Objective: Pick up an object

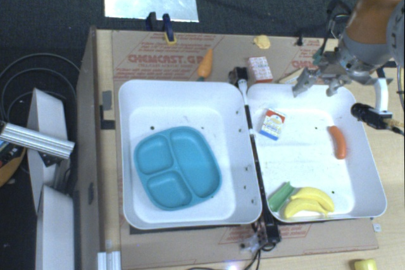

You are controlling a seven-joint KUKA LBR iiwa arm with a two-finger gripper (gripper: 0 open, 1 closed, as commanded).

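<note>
A: Nearest, the banana (310,200) lies crosswise at the right bin's (367,199) front edge. And the sausage (340,141)?

B: Mid-bin, long axis front to back. Gripper (318,81) hovers over the back rim, fingers spread, holding nothing; sausage lies forward and slightly right of them.

- In the right bin we see a small carton (273,124), white with red and blue print, lying flat and slightly turned near the upper left part of the floor.
- An orange sausage-shaped piece (340,141) lies lengthwise close to the right wall, well apart from the carton.
- At the near edge we find a bunch of yellow bananas (309,201), curved, with a green object (280,195) lying touching them on their left.
</note>
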